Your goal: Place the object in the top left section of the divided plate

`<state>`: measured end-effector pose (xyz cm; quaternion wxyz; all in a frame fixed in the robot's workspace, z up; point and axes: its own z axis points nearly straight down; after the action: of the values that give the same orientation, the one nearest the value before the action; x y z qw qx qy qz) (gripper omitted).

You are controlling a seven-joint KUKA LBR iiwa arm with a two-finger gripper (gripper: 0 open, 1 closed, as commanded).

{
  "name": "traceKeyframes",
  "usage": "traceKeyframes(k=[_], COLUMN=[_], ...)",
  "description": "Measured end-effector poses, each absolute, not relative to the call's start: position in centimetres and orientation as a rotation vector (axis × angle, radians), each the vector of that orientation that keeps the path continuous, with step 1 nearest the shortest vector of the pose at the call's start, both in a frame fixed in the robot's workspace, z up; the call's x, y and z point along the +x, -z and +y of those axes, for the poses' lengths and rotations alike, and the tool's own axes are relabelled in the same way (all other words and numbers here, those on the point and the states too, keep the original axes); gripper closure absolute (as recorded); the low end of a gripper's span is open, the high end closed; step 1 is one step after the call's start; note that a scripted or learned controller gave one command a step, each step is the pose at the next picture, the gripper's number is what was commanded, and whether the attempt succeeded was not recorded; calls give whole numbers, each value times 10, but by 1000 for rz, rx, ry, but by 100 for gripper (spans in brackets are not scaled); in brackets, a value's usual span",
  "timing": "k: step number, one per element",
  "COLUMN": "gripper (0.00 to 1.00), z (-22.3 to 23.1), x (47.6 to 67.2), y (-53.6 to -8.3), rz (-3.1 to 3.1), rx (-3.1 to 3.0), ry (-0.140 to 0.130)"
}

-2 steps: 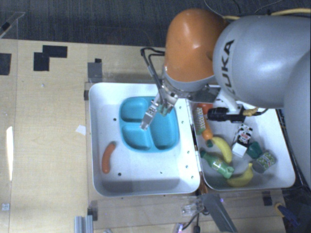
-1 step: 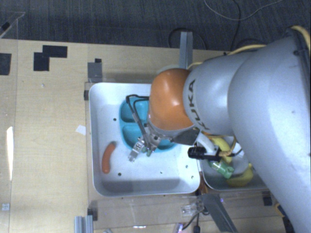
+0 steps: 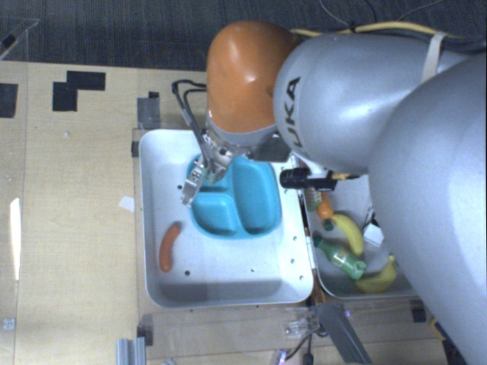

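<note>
Camera view: the grey arm with its orange band reaches over the left white bin (image 3: 163, 280), its two-finger gripper (image 3: 193, 185) hanging at the upper left edge of the blue divided plastic plate (image 3: 255, 204). Whether its fingers are parted or grip anything cannot be told. An orange sausage-shaped object (image 3: 168, 247) lies on the bin floor, left of the plate and apart from it. Yellow bananas (image 3: 348, 232) and a green bottle (image 3: 340, 255) lie in the right bin.
</note>
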<state>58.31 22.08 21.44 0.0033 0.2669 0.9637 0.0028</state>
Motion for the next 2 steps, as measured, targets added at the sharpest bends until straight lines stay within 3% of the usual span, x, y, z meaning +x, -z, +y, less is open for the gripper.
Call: traceKeyframes(k=[1, 2], gripper=[0, 100], z=[236, 235], x=[526, 529], y=[-121, -132], rz=[2798, 2794], rx=[1426, 1428], ry=[-4, -12])
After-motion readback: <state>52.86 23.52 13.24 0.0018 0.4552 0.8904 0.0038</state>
